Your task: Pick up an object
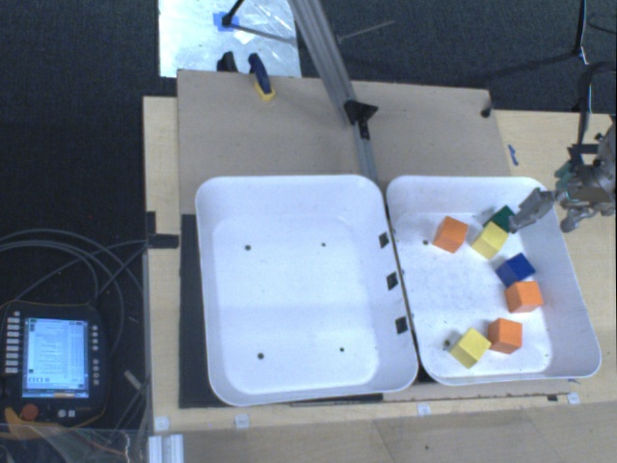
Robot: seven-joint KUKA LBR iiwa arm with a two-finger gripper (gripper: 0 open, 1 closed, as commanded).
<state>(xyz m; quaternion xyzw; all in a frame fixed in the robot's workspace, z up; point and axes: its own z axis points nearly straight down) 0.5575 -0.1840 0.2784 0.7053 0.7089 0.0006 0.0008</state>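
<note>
Blocks lie scattered in the right bin (569, 340): an orange block (450, 233) near its upper left, a yellow block (489, 240) just beside it with a green block (501, 218) touching its upper corner, a blue block (515, 267) with a second orange block (523, 296) right below it, and lower down a third orange block (504, 335) beside a second yellow block (470, 346). The left bin (217, 287) sits alongside on the table (289, 123). The pincer (564, 205) hangs at the right bin's upper right rim, with one finger slanting down toward the green and yellow pair; its fingers look spread somewhat, and nothing sits between them. By my reading the step in hand is the approach, with no grasp made yet. The likeliest target seems to be the green block or the yellow one against it, since they lie nearest the fingertip. The next move calls for lowering over a single block with the fingers straddling it, which is awkward here because the two touch and a finger could land on the neighbour or shove both aside. A handheld controller (53, 360) rests off the table at lower left.
</note>
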